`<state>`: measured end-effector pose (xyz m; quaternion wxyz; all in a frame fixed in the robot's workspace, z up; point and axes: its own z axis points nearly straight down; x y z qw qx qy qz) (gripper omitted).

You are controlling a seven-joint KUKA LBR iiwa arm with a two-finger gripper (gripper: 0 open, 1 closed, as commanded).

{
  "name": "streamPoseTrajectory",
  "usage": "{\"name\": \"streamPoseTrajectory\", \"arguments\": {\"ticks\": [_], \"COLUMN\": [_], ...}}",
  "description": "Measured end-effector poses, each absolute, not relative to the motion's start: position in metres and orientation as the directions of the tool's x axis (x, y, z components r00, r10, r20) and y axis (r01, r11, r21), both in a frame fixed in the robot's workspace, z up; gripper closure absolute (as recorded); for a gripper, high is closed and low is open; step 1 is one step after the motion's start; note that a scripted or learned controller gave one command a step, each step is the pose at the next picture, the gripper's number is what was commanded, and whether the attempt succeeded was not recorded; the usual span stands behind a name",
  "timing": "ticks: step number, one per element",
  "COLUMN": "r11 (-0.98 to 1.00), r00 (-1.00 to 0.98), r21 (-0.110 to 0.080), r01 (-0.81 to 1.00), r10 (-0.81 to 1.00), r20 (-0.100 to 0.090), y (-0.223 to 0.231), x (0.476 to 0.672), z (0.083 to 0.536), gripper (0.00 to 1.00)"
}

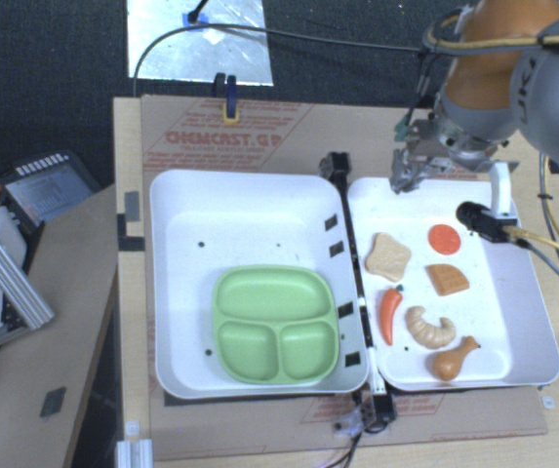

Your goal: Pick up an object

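My gripper hangs over the far left corner of the right bin, above the toys and touching none of them. Its fingertips look close together with nothing between them. In that bin lie a slice of toast, a red round slice, an orange-brown wedge, a red chili pepper, a pale croissant and a brown drumstick.
The left bin holds a green divided plate at its near side. A black divider runs between the two bins. A yellow clamp stands at the bench's far edge.
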<state>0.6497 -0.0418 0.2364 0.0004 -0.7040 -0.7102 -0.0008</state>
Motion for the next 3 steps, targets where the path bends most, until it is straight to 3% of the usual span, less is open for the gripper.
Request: {"name": "streamPoseTrajectory", "arguments": {"ticks": [2,3], "r11": [0.009,0.01], "r00": [-0.009,-0.01], "r21": [0.001,0.001], "r01": [1.0,1.0], "r10": [1.0,1.0], "r20": [0.002,0.002], "y": [0.054,0.11], "x": [0.645,0.631], "z": [0.235,0.235], "gripper": [1.0,1.0]}}
